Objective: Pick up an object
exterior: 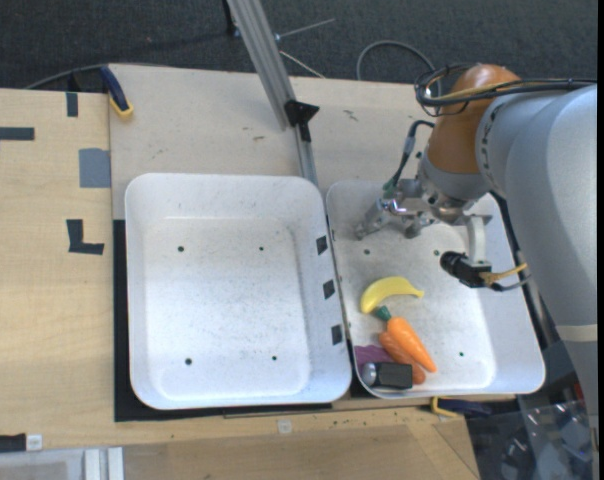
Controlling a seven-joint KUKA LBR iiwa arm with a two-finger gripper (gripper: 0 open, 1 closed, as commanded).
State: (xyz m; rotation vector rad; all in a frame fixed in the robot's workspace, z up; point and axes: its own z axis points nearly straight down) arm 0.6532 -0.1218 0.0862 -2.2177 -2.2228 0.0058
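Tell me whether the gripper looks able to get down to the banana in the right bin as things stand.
Probably yes. The banana lies uncovered on the bin floor, with the carrot just beside it, and the gripper hangs in the same bin with nothing between them.

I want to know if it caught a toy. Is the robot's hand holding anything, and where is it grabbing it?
Nothing is held. The gripper hangs over the back of the right bin, apart from the banana and carrot.
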